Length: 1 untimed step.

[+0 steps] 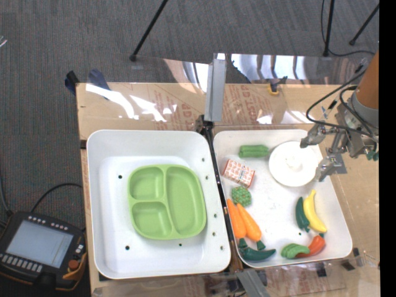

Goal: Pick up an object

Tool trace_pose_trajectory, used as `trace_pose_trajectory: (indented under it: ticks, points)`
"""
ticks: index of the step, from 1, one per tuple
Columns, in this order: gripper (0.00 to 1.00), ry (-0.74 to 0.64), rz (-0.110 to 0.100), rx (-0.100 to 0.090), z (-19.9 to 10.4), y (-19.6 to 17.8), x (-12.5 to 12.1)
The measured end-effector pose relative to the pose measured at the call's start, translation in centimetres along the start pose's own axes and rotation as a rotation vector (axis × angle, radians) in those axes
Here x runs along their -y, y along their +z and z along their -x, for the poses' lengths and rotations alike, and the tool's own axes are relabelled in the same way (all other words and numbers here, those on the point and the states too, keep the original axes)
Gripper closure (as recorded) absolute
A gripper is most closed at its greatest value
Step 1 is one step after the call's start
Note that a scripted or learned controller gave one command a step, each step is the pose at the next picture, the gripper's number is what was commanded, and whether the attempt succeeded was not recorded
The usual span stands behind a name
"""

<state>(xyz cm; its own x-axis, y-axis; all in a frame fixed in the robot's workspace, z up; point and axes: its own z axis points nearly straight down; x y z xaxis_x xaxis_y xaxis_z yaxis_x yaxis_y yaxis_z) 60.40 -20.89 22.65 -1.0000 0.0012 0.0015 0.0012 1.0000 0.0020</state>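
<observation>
I am hanging the jaws [317, 152], spread wide and holding nothing, over the white plate [291, 164] at the right, and next needing to drop lower.

Bins [102, 166]: smooth white plastic, slightly glossy.
Divided tray [167, 202]: matt green plastic.
Toy banana [314, 213]: shiny plastic, probably.
Small box [239, 172]: printed card.
Bench [247, 101]: glossy film over board.

Robotics lab: bench [148, 107] with two white bins [105, 166], grey carpet [74, 30], tripod legs [151, 23], teach pendant [40, 249] on floor, cabled robot arm [371, 98] at right.
</observation>
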Motion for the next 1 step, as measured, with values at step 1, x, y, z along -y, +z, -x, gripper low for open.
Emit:
trace_pose_trajectory:
  ticks: [1]
  points:
    - [0.0, -0.076, 0.001, -0.002, -4.05, 14.17, 0.12]
